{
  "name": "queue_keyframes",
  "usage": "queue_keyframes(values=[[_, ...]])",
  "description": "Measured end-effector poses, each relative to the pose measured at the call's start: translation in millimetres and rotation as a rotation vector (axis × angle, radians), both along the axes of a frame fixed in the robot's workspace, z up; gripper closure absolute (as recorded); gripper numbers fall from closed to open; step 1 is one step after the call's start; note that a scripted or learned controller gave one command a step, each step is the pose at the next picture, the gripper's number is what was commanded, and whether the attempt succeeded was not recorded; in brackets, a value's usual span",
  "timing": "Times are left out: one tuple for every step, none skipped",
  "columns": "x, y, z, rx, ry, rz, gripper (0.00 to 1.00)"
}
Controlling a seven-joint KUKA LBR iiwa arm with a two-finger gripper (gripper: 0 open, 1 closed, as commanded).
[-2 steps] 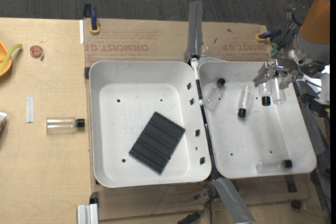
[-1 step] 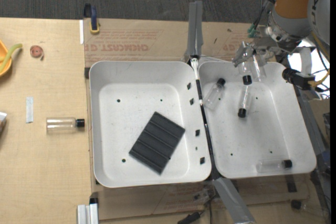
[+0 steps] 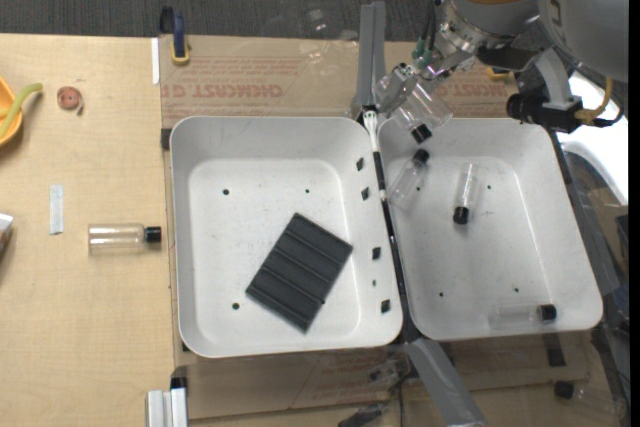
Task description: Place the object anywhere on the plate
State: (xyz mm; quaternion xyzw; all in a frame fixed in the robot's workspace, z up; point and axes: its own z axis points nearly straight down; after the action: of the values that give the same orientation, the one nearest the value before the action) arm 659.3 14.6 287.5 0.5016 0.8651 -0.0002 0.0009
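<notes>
Camera view: gripper (image 3: 418,103) at upper centre-right, above the right bin's (image 3: 570,245) upper left corner, holding a clear vial (image 3: 424,110) between its fingers. Dark ridged plate (image 3: 299,271) lies in the left bin (image 3: 200,245). More vials (image 3: 463,193) rest in the right bin; another vial (image 3: 122,236) lies on the counter (image 3: 80,335) at left

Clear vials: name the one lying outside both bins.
The clear vial with a black cap, lying on the wooden bench left of the left bin. The others lie in the right bin.
</notes>
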Motion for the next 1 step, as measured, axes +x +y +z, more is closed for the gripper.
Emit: queue_keyframes(values=[[-116.8,40.5,-62.9,0.001,0.004,0.25,1.0]])
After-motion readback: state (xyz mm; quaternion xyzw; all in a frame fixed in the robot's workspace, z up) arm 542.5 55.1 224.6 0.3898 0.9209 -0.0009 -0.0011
